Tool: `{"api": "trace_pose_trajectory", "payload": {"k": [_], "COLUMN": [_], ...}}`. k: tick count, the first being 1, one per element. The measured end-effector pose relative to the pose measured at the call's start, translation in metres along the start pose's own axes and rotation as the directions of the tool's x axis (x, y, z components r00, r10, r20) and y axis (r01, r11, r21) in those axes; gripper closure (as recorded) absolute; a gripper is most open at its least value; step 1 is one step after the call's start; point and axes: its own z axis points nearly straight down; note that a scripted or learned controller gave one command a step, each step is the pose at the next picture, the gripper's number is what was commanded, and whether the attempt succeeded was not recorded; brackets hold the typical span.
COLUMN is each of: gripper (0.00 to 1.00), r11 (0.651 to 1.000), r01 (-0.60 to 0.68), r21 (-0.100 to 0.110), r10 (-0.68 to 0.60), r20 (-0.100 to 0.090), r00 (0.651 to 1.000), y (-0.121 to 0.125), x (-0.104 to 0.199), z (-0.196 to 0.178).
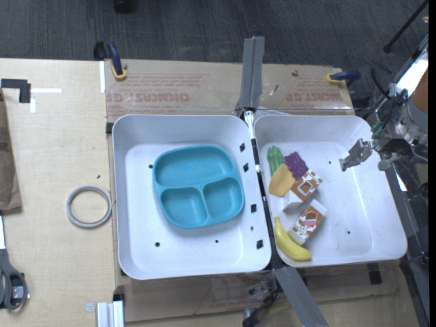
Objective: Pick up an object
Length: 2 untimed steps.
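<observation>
The end effector hung over the right bin near its right edge, honestly couldn't tell how it was set. The toy food sat bunched at that bin's left side: banana, two small cartons, grapes. A blue divided plate lay in the left bin.

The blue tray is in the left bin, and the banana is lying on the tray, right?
Not quite. The blue tray is in the left bin, but the banana is in the right bin, next to the small cartons. The camera view shows it.
</observation>
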Motion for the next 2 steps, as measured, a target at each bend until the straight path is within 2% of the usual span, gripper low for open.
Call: {"api": "trace_pose_trajectory", "payload": {"k": [1,2], "gripper": [0.0,0.0], "r11": [1.0,0.997], "r01": [0.001,0.072], "r21": [-0.021,-0.04], "r10": [-0.001,-0.071], "r20": [0.003,0.01], "r00": [1.0,0.997], "y": [-0.007,-0.041], "x": [0.041,0.061], "z": [0.136,0.142]}}
